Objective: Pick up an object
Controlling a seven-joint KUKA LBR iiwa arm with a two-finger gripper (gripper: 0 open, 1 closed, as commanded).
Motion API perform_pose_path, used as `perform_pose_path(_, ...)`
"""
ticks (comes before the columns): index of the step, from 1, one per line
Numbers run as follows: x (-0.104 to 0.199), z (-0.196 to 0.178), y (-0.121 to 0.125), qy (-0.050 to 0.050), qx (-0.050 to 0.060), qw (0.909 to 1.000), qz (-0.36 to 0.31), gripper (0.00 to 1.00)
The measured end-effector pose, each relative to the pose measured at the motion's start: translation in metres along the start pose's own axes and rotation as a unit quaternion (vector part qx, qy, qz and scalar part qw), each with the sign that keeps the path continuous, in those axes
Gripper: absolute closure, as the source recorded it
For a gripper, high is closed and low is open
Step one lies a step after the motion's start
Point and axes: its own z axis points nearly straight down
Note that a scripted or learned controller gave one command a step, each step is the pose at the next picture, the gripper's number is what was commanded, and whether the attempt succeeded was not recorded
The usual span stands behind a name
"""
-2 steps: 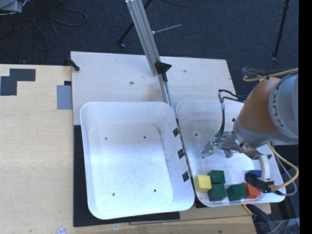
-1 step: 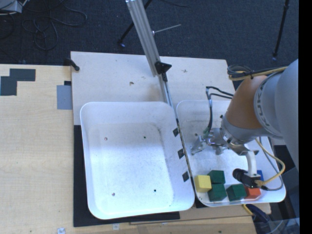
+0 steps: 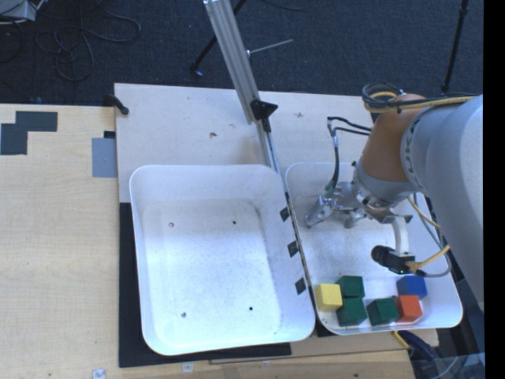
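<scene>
- Camera view: the gripper [image 3: 325, 208] is seen over the upper part of the right bin [image 3: 450, 316], well apart from the blocks.
- The blocks (yellow [image 3: 328, 295], green [image 3: 351, 285], blue [image 3: 412, 285], orange [image 3: 409, 309]) are clustered at the bin's near edge.
- The approach step is judged to be in hand; a reach toward the cluster is called for.
- The jaws' state cannot be told; the fingertips are blurred.

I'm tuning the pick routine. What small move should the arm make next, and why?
Probably shift the tool toward the near end of the right bin. It sits over bare floor at that bin's far end, while the yellow block, green blocks and the others cluster near the front.
</scene>
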Motion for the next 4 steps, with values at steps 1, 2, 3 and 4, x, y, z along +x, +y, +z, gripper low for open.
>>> perform_pose_path(1, 0.005, 0.000, 0.005, 0.000, 0.001, 1.0000, 0.000, 0.00)
perform_pose_path(2, 0.009, -0.104, -0.012, 0.000, -0.002, 1.0000, -0.002, 0.00)
perform_pose_path(3, 0.042, -0.099, -0.046, 0.001, 0.004, 1.0000, -0.001, 0.00)
perform_pose_path(4, 0.086, -0.099, -0.082, 0.001, 0.004, 1.0000, -0.002, 0.00)
